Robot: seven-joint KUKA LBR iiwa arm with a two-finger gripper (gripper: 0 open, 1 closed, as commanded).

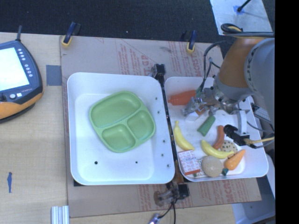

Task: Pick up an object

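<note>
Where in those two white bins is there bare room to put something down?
The left bin has bare floor around the green divided plate, widest along its near edge and left side. The right bin is crowded: bananas, carrot, a green block and the gripper fill it, leaving small gaps near the bananas.

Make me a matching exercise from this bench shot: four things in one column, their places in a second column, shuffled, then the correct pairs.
Things:
1. green divided plate
2. gripper
3. carrot
4. handheld control pad

Places:
A. near right corner of the right bin
B. on the bench, left of both bins
C. in the left bin
D. over the far part of the right bin, above a green block

Pairs: 1-C, 2-D, 3-A, 4-B
</note>
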